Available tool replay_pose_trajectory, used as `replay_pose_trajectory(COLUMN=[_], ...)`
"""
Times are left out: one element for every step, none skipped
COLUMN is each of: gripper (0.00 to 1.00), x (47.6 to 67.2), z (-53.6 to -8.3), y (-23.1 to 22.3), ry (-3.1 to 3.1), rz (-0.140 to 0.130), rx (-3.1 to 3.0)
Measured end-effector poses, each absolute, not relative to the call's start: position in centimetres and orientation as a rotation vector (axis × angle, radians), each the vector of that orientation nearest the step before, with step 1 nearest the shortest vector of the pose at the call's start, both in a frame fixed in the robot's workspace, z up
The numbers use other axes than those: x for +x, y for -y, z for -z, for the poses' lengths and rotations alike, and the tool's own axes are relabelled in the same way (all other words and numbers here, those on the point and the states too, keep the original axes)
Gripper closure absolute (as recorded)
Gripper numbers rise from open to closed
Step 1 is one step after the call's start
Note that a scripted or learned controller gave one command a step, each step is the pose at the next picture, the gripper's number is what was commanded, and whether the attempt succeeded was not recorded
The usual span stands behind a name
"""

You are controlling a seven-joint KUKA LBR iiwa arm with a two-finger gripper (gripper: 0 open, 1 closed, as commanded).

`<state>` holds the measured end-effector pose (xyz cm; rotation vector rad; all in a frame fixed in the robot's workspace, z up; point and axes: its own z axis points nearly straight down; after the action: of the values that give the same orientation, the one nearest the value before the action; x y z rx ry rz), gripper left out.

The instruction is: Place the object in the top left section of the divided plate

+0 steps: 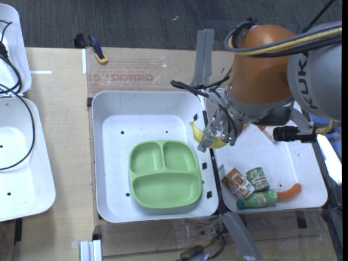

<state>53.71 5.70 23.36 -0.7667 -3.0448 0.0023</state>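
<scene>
Looking down on the bench, we took the green divided plate (163, 174) as our landmark; it lay flat in the left white bin (109, 145), its two small sections toward the far side and its one long section toward the near side. The arm (272, 64), grey with its orange band, reached in from the plate's right, and its gripper (213, 136) hung above the wall shared by the two bins, just up and to the right of the plate's far right corner. We saw a yellow banana (202, 135) between the metal fingers (208, 137): they were closed to a narrow gap on it, its pointed tip sticking out toward the plate and its other end showing below the fingers on the side away from the plate. The banana was held above the bin and clear of the plate, not over any of its sections. The top left section held nothing we could see.

To the right of the plate, in the right white bin (304, 162), several things lay together near the front wall: a brown carton (237, 182), a small green can (258, 178) just beside it, a green bottle-shaped thing (257, 199) below those two, and an orange carrot (290, 191) at its far end from the plate.
</scene>
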Motion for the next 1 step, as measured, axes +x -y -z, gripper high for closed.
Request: replay_pose_trajectory(gripper=[1.0], x=[57.27], z=[-21.74], y=[-9.5], ry=[3.069], rz=[-0.001], rx=[-0.67])
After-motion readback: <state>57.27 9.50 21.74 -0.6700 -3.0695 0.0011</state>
